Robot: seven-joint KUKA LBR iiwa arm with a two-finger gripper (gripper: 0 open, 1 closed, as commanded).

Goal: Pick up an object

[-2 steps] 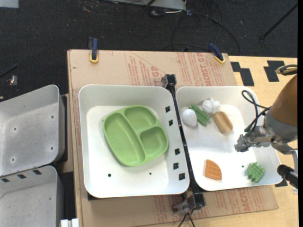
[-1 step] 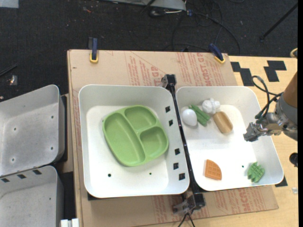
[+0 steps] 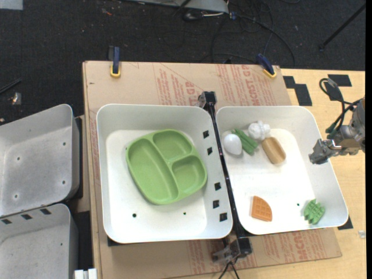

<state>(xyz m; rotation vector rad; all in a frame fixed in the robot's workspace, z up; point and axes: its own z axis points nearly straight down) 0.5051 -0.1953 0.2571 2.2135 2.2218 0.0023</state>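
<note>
The right bin [image 3: 290,118] holds a white egg-shaped piece [image 3: 233,144], a green strip [image 3: 246,140], a white lumpy piece [image 3: 259,130], a tan bread roll [image 3: 274,150], an orange waffle wedge [image 3: 261,208] and a green toy [image 3: 314,212]. A green divided plate [image 3: 167,165] lies in the left bin [image 3: 116,127]. My gripper [image 3: 321,154] hangs at the right bin's right rim, away from every object, with nothing seen in it.
Both bins rest on a cardboard sheet [image 3: 163,83] held by two clamps [image 3: 115,61] at the back. White trays [image 3: 35,156] lie to the left of the bench. Cables run over the dark floor behind.
</note>
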